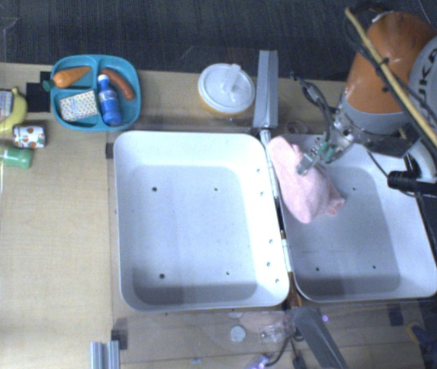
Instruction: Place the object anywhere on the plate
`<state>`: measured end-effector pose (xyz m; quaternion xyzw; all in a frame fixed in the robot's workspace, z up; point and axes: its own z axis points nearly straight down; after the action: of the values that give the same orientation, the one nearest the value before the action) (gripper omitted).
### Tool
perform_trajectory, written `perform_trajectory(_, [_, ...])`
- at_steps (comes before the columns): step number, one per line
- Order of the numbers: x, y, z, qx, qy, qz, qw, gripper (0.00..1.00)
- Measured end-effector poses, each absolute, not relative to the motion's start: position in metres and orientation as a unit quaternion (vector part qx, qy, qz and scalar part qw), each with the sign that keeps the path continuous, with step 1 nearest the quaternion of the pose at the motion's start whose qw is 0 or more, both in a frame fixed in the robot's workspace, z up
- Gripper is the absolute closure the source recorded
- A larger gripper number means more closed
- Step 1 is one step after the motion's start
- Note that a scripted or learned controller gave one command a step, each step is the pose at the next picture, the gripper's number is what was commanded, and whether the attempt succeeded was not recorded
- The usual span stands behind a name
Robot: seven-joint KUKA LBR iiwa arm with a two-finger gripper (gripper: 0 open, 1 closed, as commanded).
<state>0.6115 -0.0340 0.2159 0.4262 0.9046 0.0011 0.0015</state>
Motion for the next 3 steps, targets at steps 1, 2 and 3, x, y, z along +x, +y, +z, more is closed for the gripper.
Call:
perform_trajectory(1, [0.615,0.014,0.214,0.238,0.971,0.0012,0.002,1.00])
perform_trajectory(2, [0.601,0.071,0.217,0.040,0.999,0.0012,0.002,1.00])
perform_trajectory(3, [0.602,0.121,0.229,0.000,1.000,0.0015,0.003,1.00])
